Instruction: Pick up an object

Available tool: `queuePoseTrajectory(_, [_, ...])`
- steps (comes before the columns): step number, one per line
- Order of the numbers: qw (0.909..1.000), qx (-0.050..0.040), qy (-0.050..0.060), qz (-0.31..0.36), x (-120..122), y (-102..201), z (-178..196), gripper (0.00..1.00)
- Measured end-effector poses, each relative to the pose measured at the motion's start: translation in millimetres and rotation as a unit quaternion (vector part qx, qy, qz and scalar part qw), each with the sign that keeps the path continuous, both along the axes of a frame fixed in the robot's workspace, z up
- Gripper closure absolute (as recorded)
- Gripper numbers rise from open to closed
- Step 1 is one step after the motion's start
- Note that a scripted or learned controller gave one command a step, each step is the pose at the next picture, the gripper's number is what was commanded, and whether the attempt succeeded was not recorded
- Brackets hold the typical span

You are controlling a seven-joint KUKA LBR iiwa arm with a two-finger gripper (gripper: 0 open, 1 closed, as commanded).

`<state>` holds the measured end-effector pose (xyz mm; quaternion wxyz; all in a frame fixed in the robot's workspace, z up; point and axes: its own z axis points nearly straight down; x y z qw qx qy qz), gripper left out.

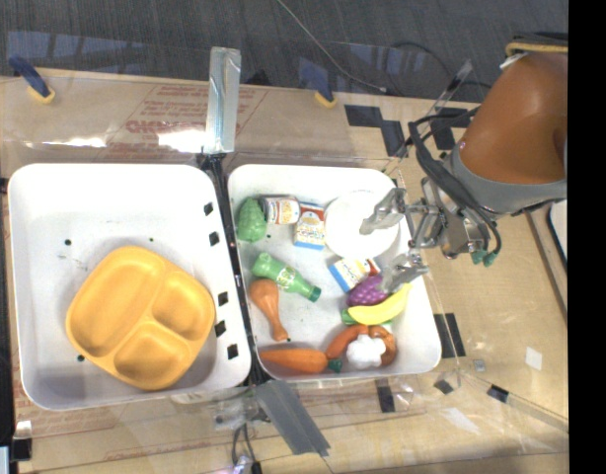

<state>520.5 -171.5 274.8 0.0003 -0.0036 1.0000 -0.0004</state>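
**Mia:** What is on the counter (500,363)?

**Ben:** Two white bins sit side by side. The left bin (37,265) has a yellow tray (140,314) in it, with a few dips to hold food. The right bin (313,178) is full of toy food.

**Mia:** What toys are there?

**Ben:** A bumpy green one (251,220) sits at the top left. Beside it lies a small can (281,210), and next to that a little carton (310,230). Both have labels, but the words are too small to read. A white plate (357,223) sits near the top right. A green bottle (286,277) lies in the middle, and a chicken leg (268,307) lies below it. A carrot (296,361) lies along the bottom wall.

**Mia:** And on the right side?

**Ben:** A small blue and white box (350,270) is there, and its writing is too blurry to read. Purple grapes (369,288) touch a yellow banana (379,309). Below them is a white and orange toy (364,347).

**Mia:** Where is the arm?

**Ben:** It comes in from the right. The pincer (397,240) is over the right side of the right bin. Its two fingers are spread apart. One fingertip is over the plate, and the other is just above the grapes and banana. Nothing is between them.

**Mia:** Is there any writing?

**Ben:** Faint red print shows on the brown card (175,107) behind the bins, but it cannot be read. A strip of silver tape (222,102) stands there too.
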Motion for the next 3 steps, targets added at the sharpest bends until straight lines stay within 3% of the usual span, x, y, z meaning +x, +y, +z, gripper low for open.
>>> queuePoseTrajectory(1, [1.0000,0.0013,0.003,0.008,-8.7,-20.1,-88.6,0.00])
queuePoseTrajectory(2, [0.9997,0.0002,-0.001,-0.026,-32.9,2.4,-182.6,0.00])
queuePoseTrajectory(3, [0.9934,0.0010,0.001,-0.114,-25.7,37.3,-183.1,0.00])
